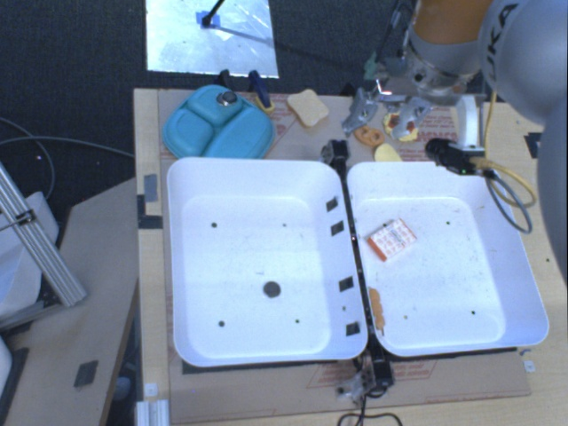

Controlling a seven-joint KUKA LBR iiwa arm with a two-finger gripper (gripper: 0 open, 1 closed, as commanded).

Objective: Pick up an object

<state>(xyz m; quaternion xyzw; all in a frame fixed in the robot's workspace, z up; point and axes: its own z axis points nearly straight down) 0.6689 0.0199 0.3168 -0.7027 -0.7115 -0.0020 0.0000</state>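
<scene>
Above the right bin (519,322) rim my hand (383,106) hangs, grip state indeterminate. Red-and-white packet (391,239) lies inside, untouched; whole pick remains.

The bench (151,264) (pale wood) bears two white bins (257,264) side by side. Behind them lie a blue divided tray (217,127) and a tan bread slice (308,107)

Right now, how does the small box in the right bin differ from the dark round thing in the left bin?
The small box is rectangular, red and white, and lies askew; the dark round thing is a plain grey disc. The small box is clearly larger than the dark round thing. The box lies in the right bin, the disc in the left bin. Both lie flat on a white bin floor, apart from the walls.
</scene>
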